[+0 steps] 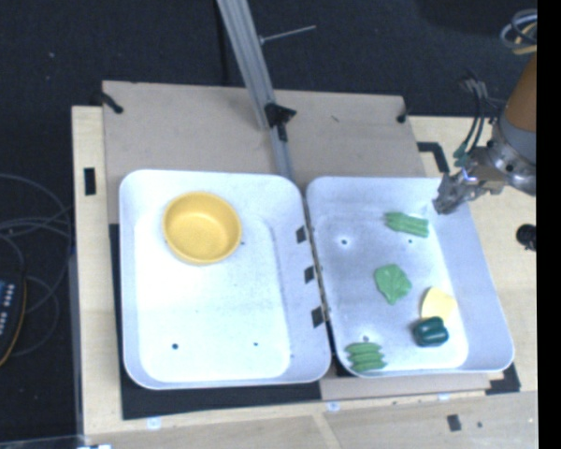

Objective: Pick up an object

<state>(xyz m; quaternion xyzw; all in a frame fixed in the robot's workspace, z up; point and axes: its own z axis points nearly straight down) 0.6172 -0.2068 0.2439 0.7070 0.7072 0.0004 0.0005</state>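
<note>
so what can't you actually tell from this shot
- Gripper: small and blurred in the camera view, so its grip cannot be judged.
- Arm: cut off by the right edge.
- Dark green object: overlaps the yellow piece, hiding its lower part.

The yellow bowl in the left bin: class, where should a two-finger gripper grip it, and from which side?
Probably the rim of the yellow bowl, from above, one finger inside and one outside. It sits upright and open, likely too wide to span, with bare floor of the left bin around it.

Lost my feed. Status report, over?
Hand over right bin's upper right corner, holding nothing visible. Nearest: ridged green piece, just below-left. Path unobstructed.
</note>
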